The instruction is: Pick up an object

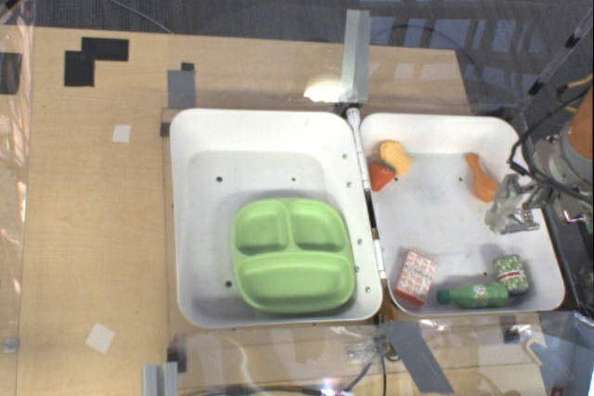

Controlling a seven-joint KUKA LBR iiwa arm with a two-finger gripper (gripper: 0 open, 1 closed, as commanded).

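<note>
While the bench point(102, 227) carries two shallow white bins side by side, the left bin point(200, 199) holds one item: a green divided plate point(293, 255), three compartments, lying flat toward the near right corner. The right bin point(436, 227) holds the loose objects. The arm point(575, 153) enters from the right edge, grey with an orange band, its gripper point(513, 210) positioned over the right side of the right bin, just right of the orange object; whether its fingers are spread or closed cannot be told from this angle, and nothing is seen between them.

Contents of the right bin, by size:
- Green bottle point(475, 295), lying on its side along the near wall.
- Red-and-white box point(416, 277), tilted, near the front left, just left of the bottle.
- Orange object point(481, 177), elongated, toward the far right.
- Green-and-white can point(511, 274), touching the bottle's right end.
- Yellow item point(395, 157), far left corner.
- Red item point(380, 175), touching the yellow item, against the left wall.
</note>
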